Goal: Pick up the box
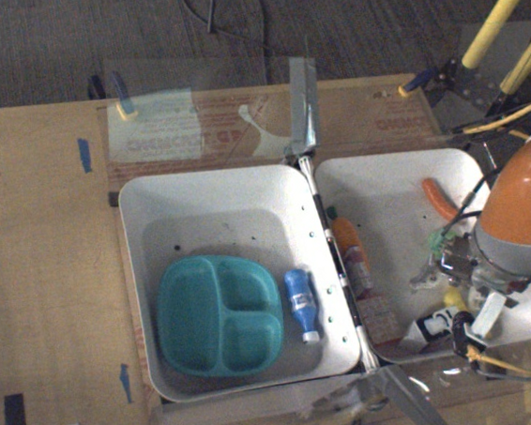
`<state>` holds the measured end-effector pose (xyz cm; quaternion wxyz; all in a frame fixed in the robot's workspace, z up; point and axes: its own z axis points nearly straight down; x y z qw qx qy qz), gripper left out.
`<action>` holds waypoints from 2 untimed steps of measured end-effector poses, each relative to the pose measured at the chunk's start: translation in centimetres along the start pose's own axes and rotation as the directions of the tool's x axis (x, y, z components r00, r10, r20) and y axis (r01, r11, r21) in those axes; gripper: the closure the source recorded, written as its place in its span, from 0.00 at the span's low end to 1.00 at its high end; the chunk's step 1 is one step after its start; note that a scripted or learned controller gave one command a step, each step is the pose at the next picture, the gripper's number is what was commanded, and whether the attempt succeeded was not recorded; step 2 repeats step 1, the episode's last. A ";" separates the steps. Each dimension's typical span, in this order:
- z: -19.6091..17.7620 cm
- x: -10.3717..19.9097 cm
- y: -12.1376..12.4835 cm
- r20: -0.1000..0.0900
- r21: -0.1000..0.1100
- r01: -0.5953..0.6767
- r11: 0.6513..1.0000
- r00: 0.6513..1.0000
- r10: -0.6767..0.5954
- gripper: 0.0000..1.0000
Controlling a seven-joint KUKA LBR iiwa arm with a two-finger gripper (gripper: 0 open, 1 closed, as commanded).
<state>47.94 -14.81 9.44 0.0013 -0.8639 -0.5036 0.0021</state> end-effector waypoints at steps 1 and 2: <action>-4.6 0.2 -0.4 0.001 0.002 -0.332 0.943 0.943 0.332 0.00; -4.6 0.2 -0.4 0.001 0.002 -0.332 0.943 0.943 0.332 0.00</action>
